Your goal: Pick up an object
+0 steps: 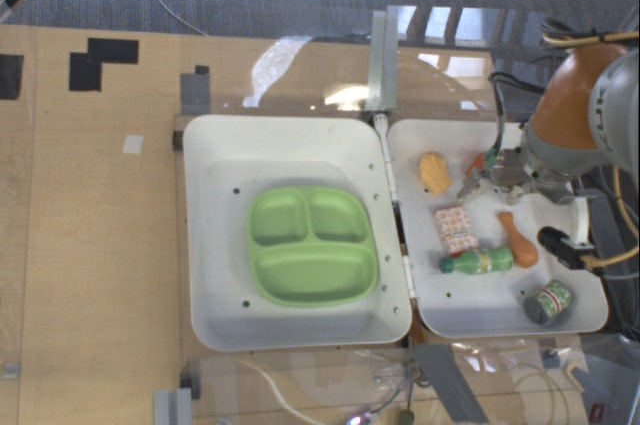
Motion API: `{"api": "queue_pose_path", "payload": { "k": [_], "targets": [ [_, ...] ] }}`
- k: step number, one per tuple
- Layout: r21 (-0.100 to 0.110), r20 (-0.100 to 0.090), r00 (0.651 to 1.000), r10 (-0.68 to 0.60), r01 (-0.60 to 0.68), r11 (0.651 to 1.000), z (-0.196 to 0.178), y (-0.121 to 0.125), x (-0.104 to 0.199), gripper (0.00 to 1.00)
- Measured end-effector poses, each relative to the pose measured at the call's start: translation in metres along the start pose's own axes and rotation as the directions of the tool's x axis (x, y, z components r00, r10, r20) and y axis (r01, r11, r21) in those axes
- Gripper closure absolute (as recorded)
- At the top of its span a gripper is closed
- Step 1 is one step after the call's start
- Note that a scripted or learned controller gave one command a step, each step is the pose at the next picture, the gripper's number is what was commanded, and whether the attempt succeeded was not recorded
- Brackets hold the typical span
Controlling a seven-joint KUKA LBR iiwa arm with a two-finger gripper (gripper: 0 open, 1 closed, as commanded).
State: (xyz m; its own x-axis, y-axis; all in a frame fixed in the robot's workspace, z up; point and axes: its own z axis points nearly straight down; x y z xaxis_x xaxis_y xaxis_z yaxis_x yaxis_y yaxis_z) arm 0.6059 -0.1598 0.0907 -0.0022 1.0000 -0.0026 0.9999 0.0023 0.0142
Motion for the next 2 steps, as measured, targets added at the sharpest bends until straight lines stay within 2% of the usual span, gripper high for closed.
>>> {"api": "queue_pose_path", "payload": {
  "k": [1,2],
  "targets": [
    [0.002,-0.003,1.000,-0.006,0.006,1.000,0.003,0.058,0.042,0.00],
    [-0.003,-0.002,1.000,-0.013,0.013,1.000,-0.009,0.060,0.043,1.00]
  ]
}}
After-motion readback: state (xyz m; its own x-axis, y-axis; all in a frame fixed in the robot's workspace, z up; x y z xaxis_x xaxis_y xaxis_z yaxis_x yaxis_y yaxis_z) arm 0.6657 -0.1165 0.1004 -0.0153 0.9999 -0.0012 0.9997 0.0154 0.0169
